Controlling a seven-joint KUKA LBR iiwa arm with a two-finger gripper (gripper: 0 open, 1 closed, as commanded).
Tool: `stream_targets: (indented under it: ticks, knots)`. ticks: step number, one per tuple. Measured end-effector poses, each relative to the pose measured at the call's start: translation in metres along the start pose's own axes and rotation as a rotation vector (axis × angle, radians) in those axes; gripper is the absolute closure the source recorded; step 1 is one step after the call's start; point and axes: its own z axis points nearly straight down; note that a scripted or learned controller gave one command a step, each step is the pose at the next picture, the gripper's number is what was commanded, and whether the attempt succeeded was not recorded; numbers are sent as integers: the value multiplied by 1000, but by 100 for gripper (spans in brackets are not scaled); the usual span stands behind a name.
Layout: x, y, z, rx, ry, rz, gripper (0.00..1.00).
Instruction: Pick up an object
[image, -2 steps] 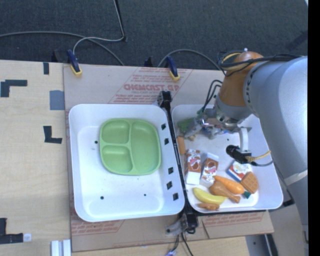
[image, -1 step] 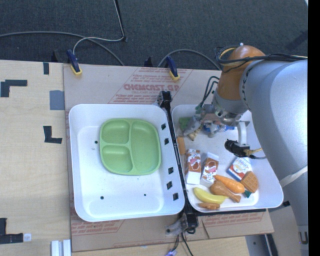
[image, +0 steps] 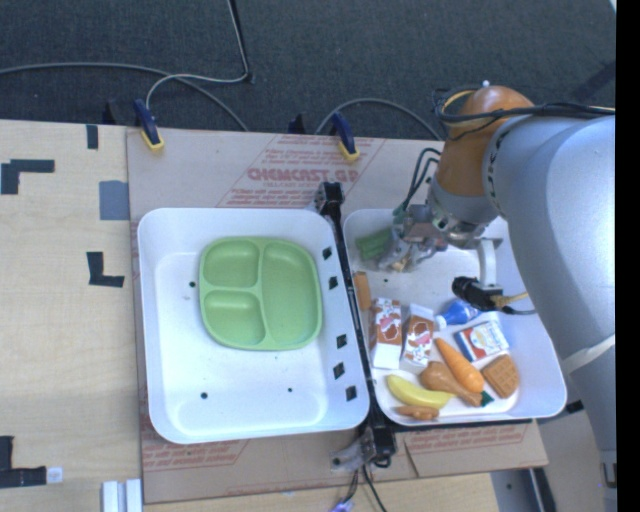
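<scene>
Metal fingers (image: 405, 250) low beside a green object (image: 374, 243), grip state seemingly unreadable.

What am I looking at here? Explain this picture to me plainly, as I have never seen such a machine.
One camera looks down at a slant on a bench with two shallow white bins. The big grey shape at the right is a robot arm with an orange band; its gripper, a two-fingered hand, is low in the right bin's far end, near a green item. I cannot tell if it holds anything. The left bin holds a green divided plate. The right bin holds toy food: a banana, a carrot, small packets.
</scene>
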Motion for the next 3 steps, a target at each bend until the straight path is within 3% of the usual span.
stream_targets:
  ticks: [1, 2, 3]
  knots:
    - [38, -52, -112, -33, 2, -5, 100]
    - [75, -77, -117, -31, 2, -5, 100]
    - [129, -120, -142, -30, 2, -5, 100]
